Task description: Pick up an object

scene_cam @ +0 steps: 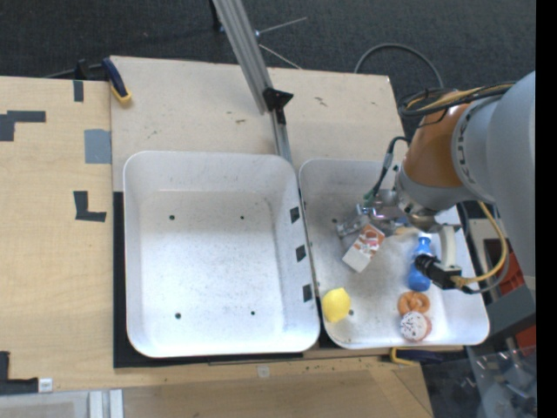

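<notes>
Small white carton (362, 250), long axis slanting upper-right to lower-left, below gripper (364, 219).

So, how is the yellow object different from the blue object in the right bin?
The round yellow object is a squat ball shape, while the blue plastic object is longer, like a small bottle. The yellow one lies at the left wall of the right white bin, next to the left bin; the blue one lies toward the bin's right side, nearer the arm. Both lie in the same bin, apart from the claw.
</notes>
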